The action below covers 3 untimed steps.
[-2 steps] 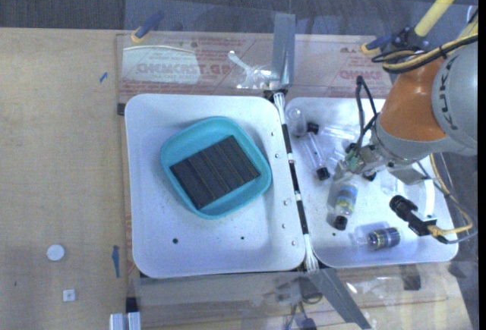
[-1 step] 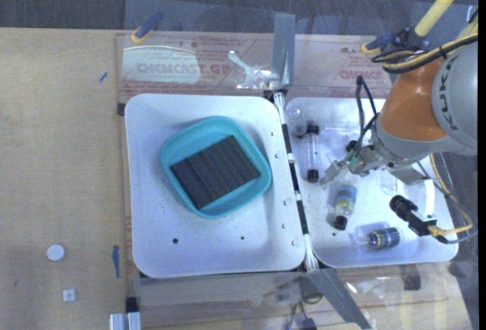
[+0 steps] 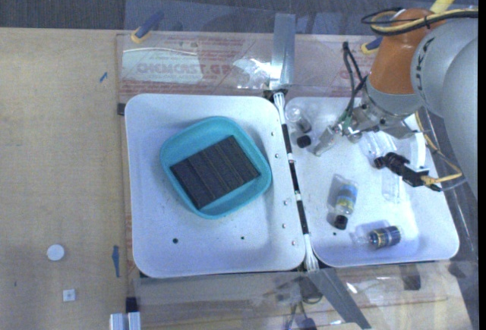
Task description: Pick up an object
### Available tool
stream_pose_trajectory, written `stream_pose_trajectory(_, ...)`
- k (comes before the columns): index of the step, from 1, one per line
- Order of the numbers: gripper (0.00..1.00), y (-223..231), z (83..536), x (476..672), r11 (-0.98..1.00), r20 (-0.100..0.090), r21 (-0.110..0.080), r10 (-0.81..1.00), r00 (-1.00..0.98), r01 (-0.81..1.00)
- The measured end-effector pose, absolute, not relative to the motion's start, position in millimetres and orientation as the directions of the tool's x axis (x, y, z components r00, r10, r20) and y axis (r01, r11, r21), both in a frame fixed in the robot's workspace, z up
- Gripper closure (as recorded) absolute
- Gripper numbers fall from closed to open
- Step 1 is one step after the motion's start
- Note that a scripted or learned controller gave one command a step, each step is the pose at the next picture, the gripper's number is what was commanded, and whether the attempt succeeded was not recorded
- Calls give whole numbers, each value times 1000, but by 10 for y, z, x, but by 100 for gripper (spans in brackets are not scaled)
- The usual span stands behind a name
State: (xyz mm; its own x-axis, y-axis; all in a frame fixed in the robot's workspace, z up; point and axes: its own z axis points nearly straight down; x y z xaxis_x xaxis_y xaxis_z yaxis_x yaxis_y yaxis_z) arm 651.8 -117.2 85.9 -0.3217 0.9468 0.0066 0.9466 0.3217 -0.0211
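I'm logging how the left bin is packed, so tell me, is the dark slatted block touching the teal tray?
Touching. The camera view shows the dark slatted block lying flat inside the teal tray, resting on its floor with the teal rim showing on all sides.

Teal tray point(image 3: 182, 150) left bin point(image 3: 144, 230), bottles point(image 3: 343, 198) right bin point(image 3: 433, 241)

Two white bins point(image 3: 144, 169) — left at 9 o'clock, right point(image 3: 433, 245) at 3. One teal tray point(image 3: 215, 166). Three small bottles point(image 3: 343, 196) — right bin.
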Motion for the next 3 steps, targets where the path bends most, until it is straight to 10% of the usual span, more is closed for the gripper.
stream_pose_trajectory(1, 0, -1400, 1033, 5682, 373, -2, 1, 928, -373, 928)
stream_pose_trajectory(2, 0, -1299, 868, 6541, 404, -4, 5, 915, -404, 915)
stream_pose_trajectory(3, 0, -974, 1044, 6678, 388, -4, 4, 922, -388, 922)
